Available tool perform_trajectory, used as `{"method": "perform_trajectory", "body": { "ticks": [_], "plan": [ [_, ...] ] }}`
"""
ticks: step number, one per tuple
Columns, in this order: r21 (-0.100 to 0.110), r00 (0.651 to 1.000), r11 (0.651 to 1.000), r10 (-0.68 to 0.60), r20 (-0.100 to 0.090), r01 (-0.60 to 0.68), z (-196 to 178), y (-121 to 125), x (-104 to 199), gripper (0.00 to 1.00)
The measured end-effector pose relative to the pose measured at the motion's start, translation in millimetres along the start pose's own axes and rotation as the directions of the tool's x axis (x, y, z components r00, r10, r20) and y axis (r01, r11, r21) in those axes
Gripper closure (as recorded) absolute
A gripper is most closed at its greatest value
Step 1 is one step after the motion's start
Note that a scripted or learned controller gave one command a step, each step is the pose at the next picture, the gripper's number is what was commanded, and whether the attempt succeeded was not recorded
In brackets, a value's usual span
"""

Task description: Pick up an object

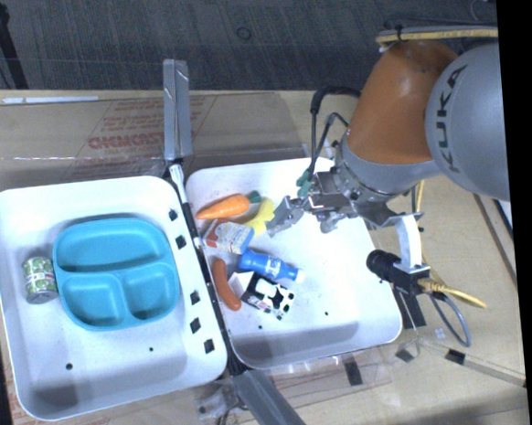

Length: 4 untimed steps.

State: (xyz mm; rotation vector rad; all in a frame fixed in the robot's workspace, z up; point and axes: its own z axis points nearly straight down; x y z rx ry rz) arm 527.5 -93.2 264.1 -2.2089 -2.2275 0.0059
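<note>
One arm point(423, 117) is seen reaching in from the right, its orange band and grey housing held above the right bin's point(344, 325) far right corner. The wrist is angled down and leftward, so that the gripper point(285, 216) is brought low over the upper middle of that bin. Its fingers are seen slightly parted, with nothing between them; the tips lie just beside a yellow object point(263, 218) at the right end of the cluster, though contact cannot be judged.

Two white bins are set side by side on the bench. In the left bin point(39, 362) two things are counted: one blue three-compartment tray point(114, 267) in the middle, and one small green-labelled can point(39, 277) touching the tray's left edge.

In the right bin a tight cluster is gathered against the left wall. One toy carrot point(223, 207) lies at the top, with the yellow object just to its right. One orange-and-white piece point(229, 238) lies below the carrot. One blue tube-like pack point(268, 264) is tilted beneath it. One toy sausage point(223, 285) lies along the left wall, and one black-and-white object point(269, 298) sits lowest, near the blue pack.
</note>
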Motion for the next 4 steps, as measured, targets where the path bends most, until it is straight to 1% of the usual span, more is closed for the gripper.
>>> {"method": "perform_trajectory", "body": {
  "ticks": [1,2,3,4],
  "plan": [
    [0.001,1.0,1.0,-0.009,0.0,0.009,106.5,-19.4,-21.3,0.0],
    [-0.001,1.0,1.0,-0.015,-0.001,0.015,173.4,4.3,-60.9,0.0],
    [0.001,1.0,1.0,-0.019,-0.001,0.019,163.9,4.4,-61.0,1.0],
    [-0.006,1.0,1.0,0.006,0.0,-0.006,-3.2,16.0,3.4,1.0]
  ]
}}
